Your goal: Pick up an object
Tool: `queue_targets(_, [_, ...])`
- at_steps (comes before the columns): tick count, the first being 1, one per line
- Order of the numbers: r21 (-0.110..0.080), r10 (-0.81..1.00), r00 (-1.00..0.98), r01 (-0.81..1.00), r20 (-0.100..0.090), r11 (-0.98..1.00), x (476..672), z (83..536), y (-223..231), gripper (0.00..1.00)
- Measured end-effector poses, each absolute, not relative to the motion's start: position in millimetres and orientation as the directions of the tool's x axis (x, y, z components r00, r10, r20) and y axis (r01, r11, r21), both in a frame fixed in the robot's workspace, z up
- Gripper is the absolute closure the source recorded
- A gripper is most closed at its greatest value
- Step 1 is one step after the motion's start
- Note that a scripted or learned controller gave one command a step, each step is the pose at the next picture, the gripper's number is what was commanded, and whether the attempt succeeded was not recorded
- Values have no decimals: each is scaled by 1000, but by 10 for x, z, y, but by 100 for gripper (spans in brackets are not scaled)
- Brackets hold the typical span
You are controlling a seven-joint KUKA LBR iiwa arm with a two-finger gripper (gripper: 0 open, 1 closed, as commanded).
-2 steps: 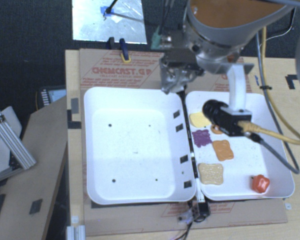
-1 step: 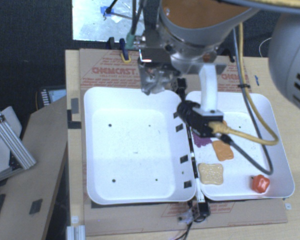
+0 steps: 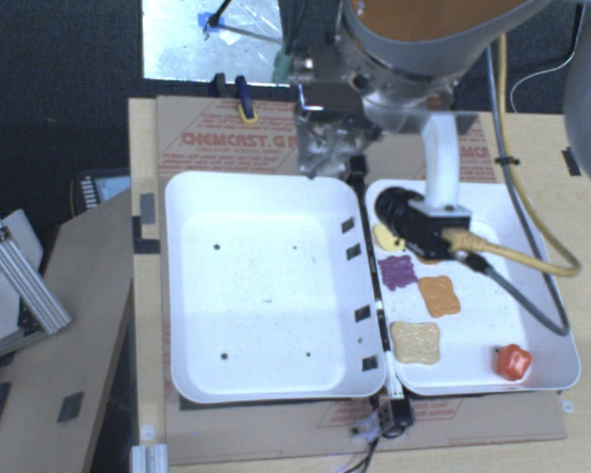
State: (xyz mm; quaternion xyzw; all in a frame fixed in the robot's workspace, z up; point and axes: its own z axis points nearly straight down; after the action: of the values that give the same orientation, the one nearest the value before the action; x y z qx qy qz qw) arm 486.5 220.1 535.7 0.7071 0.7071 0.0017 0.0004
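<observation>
The right shallow white bin (image 3: 473, 331) holds five items, one of each: yellow flat piece (image 3: 385, 236), purple scrap (image 3: 398, 271), orange slab (image 3: 439, 296), tan toast-like slice (image 3: 415, 342), red lump (image 3: 513, 362). Whether the gripper (image 3: 327, 161) is clenched cannot be told.

My arm (image 3: 443, 8) is cut off by the top edge. My gripper (image 3: 327, 154) is blurred, its detail unreadable. The yellow piece (image 3: 382, 236) is part covered by my arm; its shape is possibly round. The right bin (image 3: 557, 358) has its far rim hidden behind me. The specks (image 3: 217, 247) in the left bin (image 3: 177, 264) are too small to identify.
</observation>
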Motion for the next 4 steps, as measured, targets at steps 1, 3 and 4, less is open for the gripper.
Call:
queue_targets(1, [2,1000,-5,1000,2,5,4862,5349,2348,100])
queue_targets(3, [4,1000,-9,1000,4,9,4866,5465,2345,100])
queue_targets(4, [3,1000,-11,1000,3,11,4866,5460,2345,0])
